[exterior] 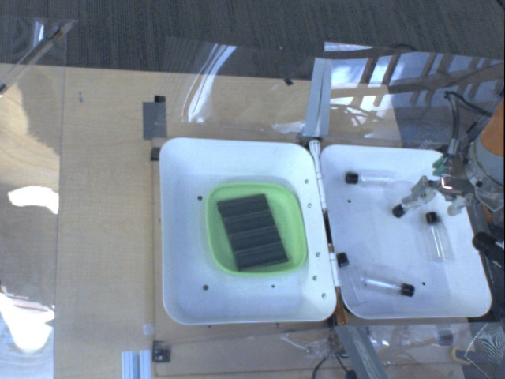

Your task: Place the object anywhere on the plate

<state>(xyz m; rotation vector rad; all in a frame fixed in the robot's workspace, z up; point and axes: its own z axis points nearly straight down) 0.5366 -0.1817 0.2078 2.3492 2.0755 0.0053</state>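
Item: pale wooden bench [95, 212] bearing two shallow white plastic bins. Left bin [181, 290] held a square lime-green plate [293, 227]; on it lay a dark grey ribbed rectangular block [252, 232], slightly askew. Right bin [465, 298] held four clear glass tubes with black caps [386, 286], scattered apart. Grey two-finger gripper [438, 196] hovered over that bin's upper right; whether it was open or closed could not be told.
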